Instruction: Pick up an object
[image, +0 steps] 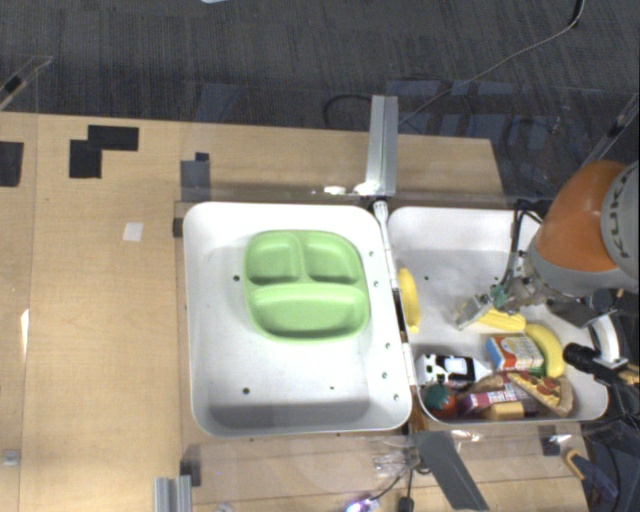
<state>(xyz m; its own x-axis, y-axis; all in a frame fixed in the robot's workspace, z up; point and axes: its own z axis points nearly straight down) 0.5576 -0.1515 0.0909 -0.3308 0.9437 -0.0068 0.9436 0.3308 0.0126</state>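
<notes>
Reaching from the right, gripper low over right bin, jaw state unclear.

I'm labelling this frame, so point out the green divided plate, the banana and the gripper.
green divided plate (304, 283): camera view, its middle ridge.
banana (547, 349): camera view, middle of its curve.
gripper (490, 297): camera view, between its fingertips.

On a bench, 2 bins sit side by side, a divided tray lying in the left bin. In the right bin, a banana and a small carton lie touching near the right wall, with a cluster of packets along the front edge. The arm reaches in from the right, its gripper low over the bin's middle, just behind the carton.
</notes>
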